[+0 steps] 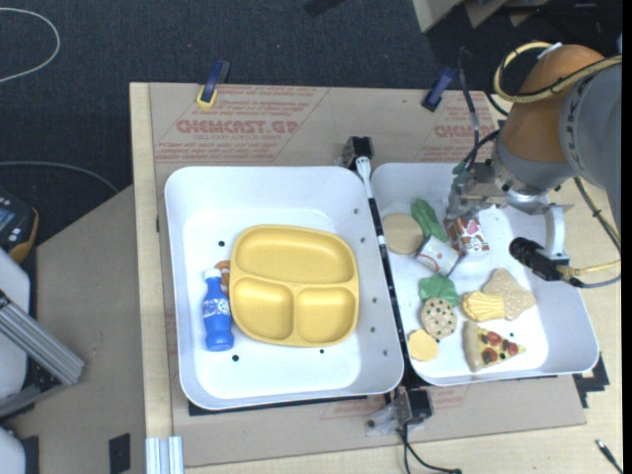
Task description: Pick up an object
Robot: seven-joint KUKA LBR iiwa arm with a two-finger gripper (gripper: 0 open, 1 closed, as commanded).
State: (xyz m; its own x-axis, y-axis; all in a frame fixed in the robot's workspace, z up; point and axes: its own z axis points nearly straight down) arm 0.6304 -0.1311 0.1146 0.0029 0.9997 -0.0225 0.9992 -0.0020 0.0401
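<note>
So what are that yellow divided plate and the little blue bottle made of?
The yellow divided plate looks like moulded plastic: one even colour, rounded compartments, soft sheen. The blue bottle also seems plastic, glossy, with a white label and cap, probably a toy. Neither can be confirmed by sight alone.

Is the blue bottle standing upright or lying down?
Lying down: the bottle lies flat on the left bin floor, beside the yellow plate.
</note>
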